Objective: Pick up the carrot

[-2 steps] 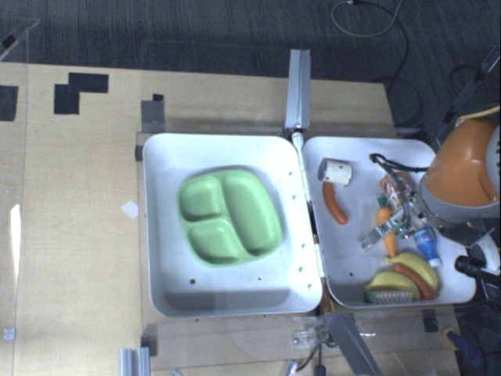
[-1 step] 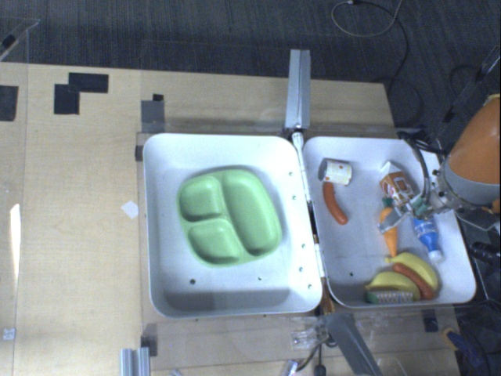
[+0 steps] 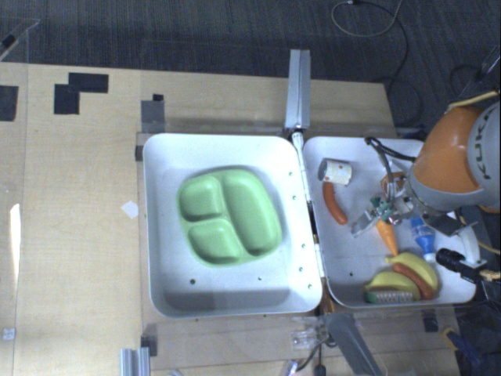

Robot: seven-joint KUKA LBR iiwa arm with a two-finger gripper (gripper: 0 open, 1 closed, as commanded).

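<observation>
Approach/grasp step. Carrot (image 3: 387, 237) lies in the right bin (image 3: 352, 276), toward its right edge, just above the banana (image 3: 407, 272). Tool (image 3: 383, 210) sits right at the carrot's upper end; can't tell if it's clenched or released. Next: confirm grip before lifting.

**Colours across the two white bins**

A pale green divided tray (image 3: 229, 215) sits in the left white bin (image 3: 160, 288). In the right white bin (image 3: 344, 288): an orange carrot (image 3: 387, 237), a red-orange sausage (image 3: 336, 207) at ten o'clock from it, and a yellow banana (image 3: 409, 272), possibly plastic, at five o'clock.
</observation>
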